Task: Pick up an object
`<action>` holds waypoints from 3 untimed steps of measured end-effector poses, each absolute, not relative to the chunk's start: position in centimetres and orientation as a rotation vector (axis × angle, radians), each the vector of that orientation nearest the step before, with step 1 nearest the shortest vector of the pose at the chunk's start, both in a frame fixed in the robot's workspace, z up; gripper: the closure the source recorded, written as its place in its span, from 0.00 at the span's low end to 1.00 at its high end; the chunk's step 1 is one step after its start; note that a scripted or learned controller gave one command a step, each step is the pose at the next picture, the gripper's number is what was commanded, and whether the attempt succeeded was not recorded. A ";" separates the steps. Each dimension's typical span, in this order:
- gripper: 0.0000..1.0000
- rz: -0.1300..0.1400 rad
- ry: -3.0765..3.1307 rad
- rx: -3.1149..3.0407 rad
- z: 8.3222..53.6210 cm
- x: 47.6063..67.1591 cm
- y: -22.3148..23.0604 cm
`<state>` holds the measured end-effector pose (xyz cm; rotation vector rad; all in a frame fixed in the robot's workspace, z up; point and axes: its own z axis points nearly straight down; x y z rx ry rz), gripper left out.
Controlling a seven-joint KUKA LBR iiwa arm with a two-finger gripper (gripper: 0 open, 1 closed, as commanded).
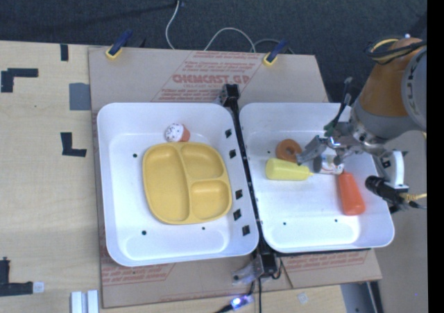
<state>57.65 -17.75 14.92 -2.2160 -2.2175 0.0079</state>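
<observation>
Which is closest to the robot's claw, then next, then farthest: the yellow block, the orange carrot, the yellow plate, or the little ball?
Measured from the claw, in the camera view:
1. Yellow block, just left of the claw in the right bin.
2. Orange carrot, lower right in that bin.
3. Yellow plate, in the left bin.
4. Little ball, above the plate.

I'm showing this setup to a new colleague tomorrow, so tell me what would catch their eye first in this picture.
Probably the big yellow divided plate lying in the left bin, with a small white and orange ball just beyond it. Next, the grey and orange arm reaching in from the right, its tool low over the right bin beside a yellow block, a brown ring and an orange carrot-like piece.
</observation>
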 end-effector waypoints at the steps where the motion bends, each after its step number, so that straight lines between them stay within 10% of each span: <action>1: 0.00 -0.017 -2.239 -2.238 12.0 58.1 -17.4; 2: 0.00 -0.017 -2.239 -2.239 11.6 58.2 -17.4; 3: 1.00 -0.015 -2.239 -2.239 12.5 58.2 -17.4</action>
